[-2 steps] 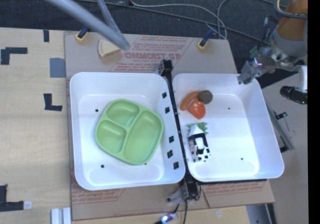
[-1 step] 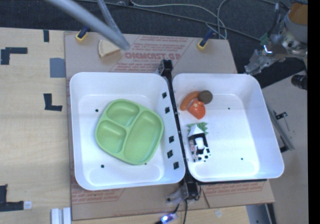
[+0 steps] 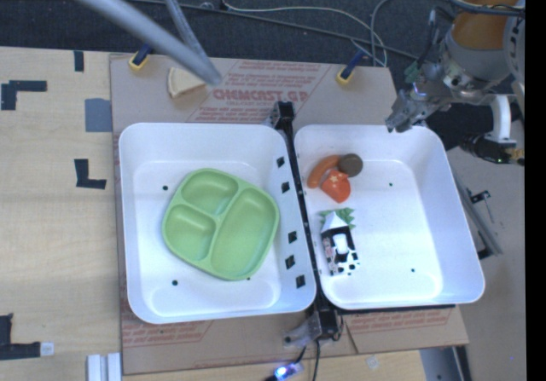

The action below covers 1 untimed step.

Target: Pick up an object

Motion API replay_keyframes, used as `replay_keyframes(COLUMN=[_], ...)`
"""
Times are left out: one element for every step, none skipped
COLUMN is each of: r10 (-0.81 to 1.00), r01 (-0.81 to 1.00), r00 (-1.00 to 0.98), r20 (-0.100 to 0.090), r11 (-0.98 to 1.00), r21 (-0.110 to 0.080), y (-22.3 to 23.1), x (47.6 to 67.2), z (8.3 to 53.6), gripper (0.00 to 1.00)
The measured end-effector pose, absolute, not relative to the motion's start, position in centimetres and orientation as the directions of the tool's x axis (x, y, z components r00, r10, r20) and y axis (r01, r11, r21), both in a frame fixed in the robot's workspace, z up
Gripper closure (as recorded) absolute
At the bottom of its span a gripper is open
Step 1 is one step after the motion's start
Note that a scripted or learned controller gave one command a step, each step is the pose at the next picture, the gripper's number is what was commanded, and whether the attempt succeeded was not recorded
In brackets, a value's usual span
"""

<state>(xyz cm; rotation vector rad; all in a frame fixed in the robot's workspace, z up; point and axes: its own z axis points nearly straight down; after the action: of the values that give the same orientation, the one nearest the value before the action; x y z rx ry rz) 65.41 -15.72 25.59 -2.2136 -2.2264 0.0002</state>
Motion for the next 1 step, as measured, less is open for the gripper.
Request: replay_keyframes(r10=[1.000], r01=[1.000], r00=[-0.006], r20=[0.001], r11=[0.006], r21=[-0.002], y=[-10.63], x=[64.36], z=[26.04], gripper=[1.00])
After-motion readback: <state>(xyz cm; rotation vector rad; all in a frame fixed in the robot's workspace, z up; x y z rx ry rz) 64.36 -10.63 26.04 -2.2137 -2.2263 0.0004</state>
